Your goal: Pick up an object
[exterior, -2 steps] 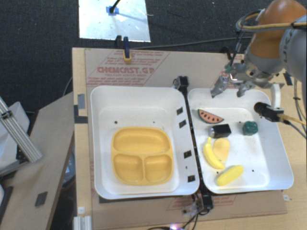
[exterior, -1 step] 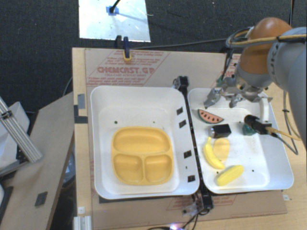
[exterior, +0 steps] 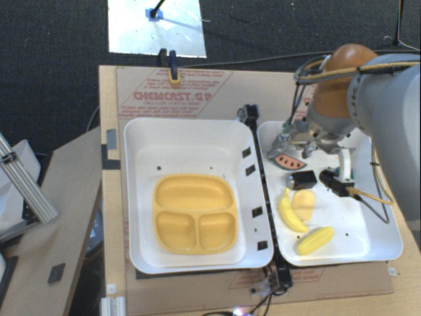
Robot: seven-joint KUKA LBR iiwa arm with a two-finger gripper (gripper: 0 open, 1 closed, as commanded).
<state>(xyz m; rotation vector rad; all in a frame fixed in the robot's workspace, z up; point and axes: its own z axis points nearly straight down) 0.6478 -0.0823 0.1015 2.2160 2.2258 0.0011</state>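
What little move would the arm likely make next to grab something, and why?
Probably lower the tool a little onto the red watermelon slice toy: it hovers at the slice's upper edge in the right white bin, with nothing seen held.

Arm (exterior: 385, 94): grey, reaches in from the right edge of the camera view, bulky link crossing the upper right corner.
Orange band (exterior: 342, 78): rounded, above the wrist, facing the camera.
Wrist: bent downward below the band, with cables looping around it.
Gripper (exterior: 293, 143): metal, hanging low, pointing down and to the left; too small and cluttered to read its state.
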